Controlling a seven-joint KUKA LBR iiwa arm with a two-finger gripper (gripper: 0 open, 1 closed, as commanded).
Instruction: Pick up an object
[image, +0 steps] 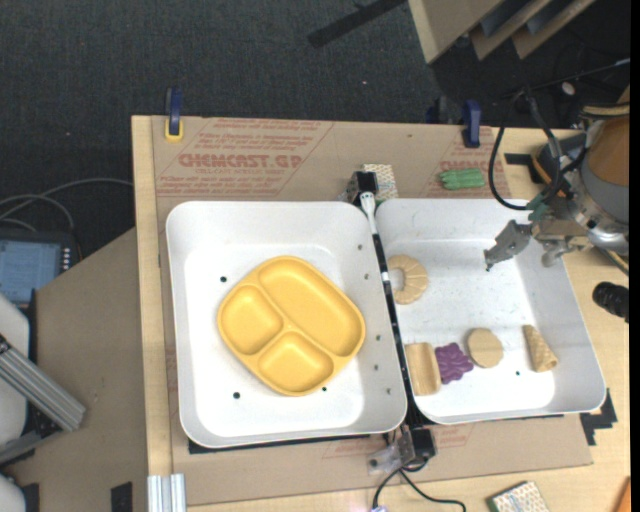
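Observation:
The right bin (570, 330) holds several small food items. A round tan piece (407, 278) lies against its left wall. Along the front sit a tan block (421, 367), a purple grape bunch (453, 361), a round tan disc (485, 348) and a tan wedge (540, 348). My gripper (527, 248) hangs over the bin's far right part, well behind the front row of items. Its fingers (499, 250) are spread open with nothing between them.
A yellow divided plate (290, 325) lies in the left bin (190, 250). A green object (462, 180) rests on the bench behind the right bin. Cables and clamps (470, 122) stand at the back right, near the arm.

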